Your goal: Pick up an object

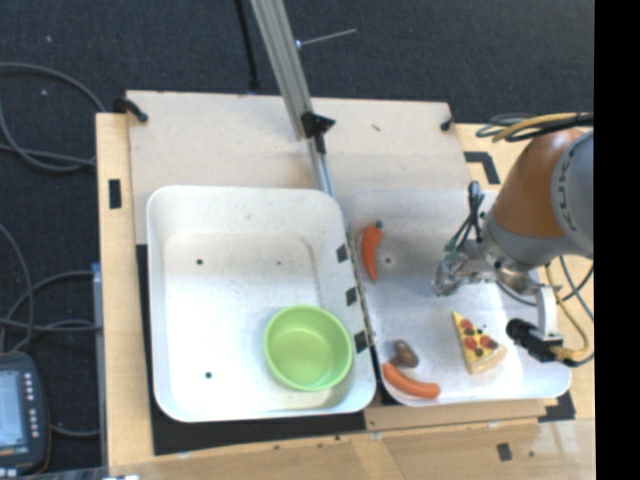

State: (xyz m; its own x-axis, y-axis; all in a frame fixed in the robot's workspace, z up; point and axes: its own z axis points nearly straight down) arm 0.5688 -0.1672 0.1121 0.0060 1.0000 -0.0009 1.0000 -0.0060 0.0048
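Hovering at centre right of the frame, the gripper (449, 276) holds nothing visible; finger state cannot be told. Next, descend onto the pizza slice (477, 343) just below.

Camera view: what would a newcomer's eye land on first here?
Probably the green bowl, alone near the front right corner of the left bin. Next, the grey arm with its orange band, reaching in from the right, its gripper low over the right bin. There lie a carrot by the divider, a pizza slice, a sausage and a small brown piece.
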